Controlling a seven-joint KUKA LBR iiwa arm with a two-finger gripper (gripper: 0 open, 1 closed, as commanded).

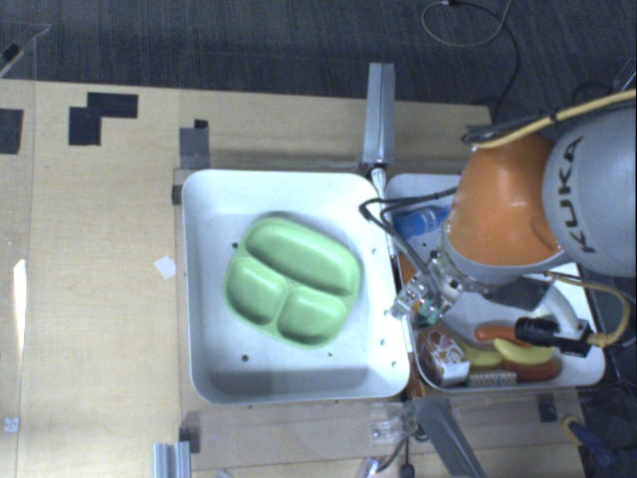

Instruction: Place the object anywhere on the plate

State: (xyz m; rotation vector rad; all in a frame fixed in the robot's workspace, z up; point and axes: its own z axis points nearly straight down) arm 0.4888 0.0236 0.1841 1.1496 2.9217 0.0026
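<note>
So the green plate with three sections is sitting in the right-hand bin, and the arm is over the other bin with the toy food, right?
Not quite: the camera view shows the green plate, with its three sections, in the left-hand bin, not the right-hand one. The rest holds: the arm is over the other bin, the one with the toy food.

Right bin [587, 371]: largely hidden beneath the arm [528, 207]; only its near edge and a strip of its left wall show. Blue item [418, 222]: partly covered, identity unclear. Pincer [423, 302]: small, cluttered by cables; finger state indeterminate. Arm: cut off at right picture edge.
</note>
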